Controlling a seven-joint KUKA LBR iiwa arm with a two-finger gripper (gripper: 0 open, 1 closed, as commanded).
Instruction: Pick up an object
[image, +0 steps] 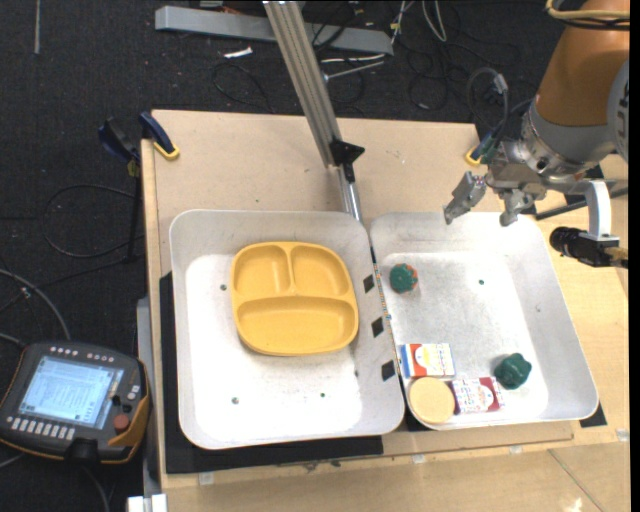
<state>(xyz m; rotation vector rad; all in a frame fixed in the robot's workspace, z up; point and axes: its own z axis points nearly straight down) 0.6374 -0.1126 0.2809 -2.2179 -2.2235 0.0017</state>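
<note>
Near bin's front: carton (426, 358), print maybe illegible.

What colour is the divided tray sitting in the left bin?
Yellow all over; the divided tray shows plainly in the camera view.

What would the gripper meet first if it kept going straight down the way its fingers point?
Probably the bare white floor of the right bin near its far rim. The gripper, fingers spread, hangs above that back edge; the small green object lies off to its side, though depth is unclear.
</note>
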